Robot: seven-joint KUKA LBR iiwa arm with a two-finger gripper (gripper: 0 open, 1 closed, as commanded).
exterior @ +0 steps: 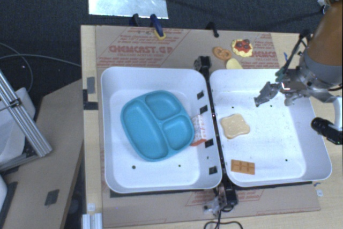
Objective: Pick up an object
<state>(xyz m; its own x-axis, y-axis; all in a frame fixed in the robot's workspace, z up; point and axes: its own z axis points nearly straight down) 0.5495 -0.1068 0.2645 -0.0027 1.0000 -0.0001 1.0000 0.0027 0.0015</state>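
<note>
- A grey arm with an orange band reaches in from the right, its tool (270, 93) hanging over the upper part of the right bin (316, 163) — nothing is visible between its fingers.
- Whether the tool is released or clenched cannot be told; the tip is small, dark and seen at a slant.
- The step in hand looks like the approach: no object is lifted yet, and every candidate lies on its surface.
- Nearest to the tool is a pale toast-shaped piece (235, 126) on the right bin's floor, below and to the left of the tip; a brown waffle-like square (243, 167) lies farther down, near the bin's lower left corner.
- The left bin (115, 94) carries a blue divided plate (156, 124), with a small red-and-white packet (200, 130) tucked against the plate's right edge by the divider between the bins.
- The next move likely calls for shifting the tool down and left over the toast piece, lining it up, then descending — a flat item lying flush on the floor may be hard to get under.
- On the desk (177, 43) beyond the bins sit three small food toys (234, 54), too small to name surely.
- The arm's upper part is cut off at the right edge.
</note>
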